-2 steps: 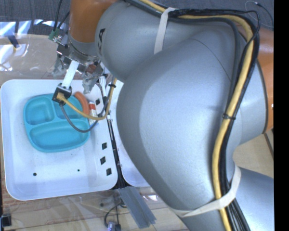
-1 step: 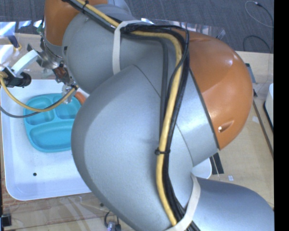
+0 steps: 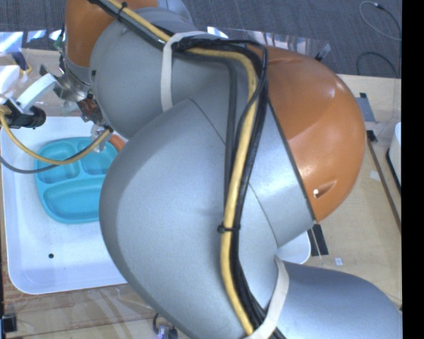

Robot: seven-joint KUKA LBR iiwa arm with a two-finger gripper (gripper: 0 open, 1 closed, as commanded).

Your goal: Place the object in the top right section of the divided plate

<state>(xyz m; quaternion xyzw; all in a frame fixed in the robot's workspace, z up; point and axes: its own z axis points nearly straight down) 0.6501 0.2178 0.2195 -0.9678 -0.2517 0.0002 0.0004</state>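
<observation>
Plate [image 3: 69, 186] first: in the camera view we see the blue divided plate, smooth plastic with rounded sections, lying in the left white bin [image 3: 28, 274] at about nine o'clock. A small orange object [image 3: 117, 143] peeks out at the plate's two o'clock corner, just beside the gripper [image 3: 97, 129], which sits at its ten o'clock. We cannot tell whether the gripper is closed or released. The glossy grey arm [image 3: 198, 210], with yellow and black cables [image 3: 239, 161], covers much of the bench.
</observation>
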